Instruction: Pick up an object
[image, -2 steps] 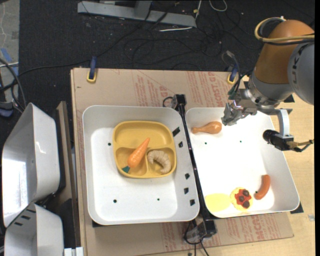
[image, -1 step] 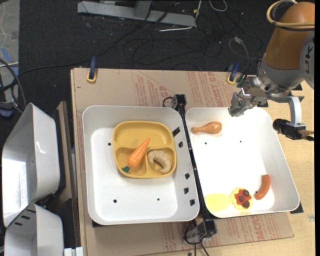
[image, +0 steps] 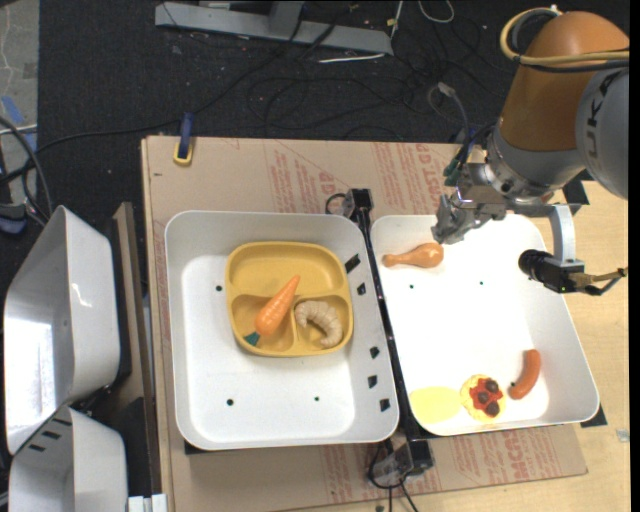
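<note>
From my remote seat I saw the tool (image: 447, 228) poised at the right bin's (image: 560, 330) far edge just beside the toy chicken drumstick (image: 414, 257) lying on the bin floor, though I could not tell its grip state.

two white bins (image: 200, 400) sit on a tan bench (image: 270, 170) with faded red print. yellow divided plate (image: 290, 298), orange carrot (image: 277, 306), pale beige shrimp (image: 320, 322). tan-orange drumstick (image: 414, 257), red-orange sausage (image: 525, 374), yellow slice (image: 434, 403), pizza piece (image: 484, 395) with red and dark toppings.
</note>
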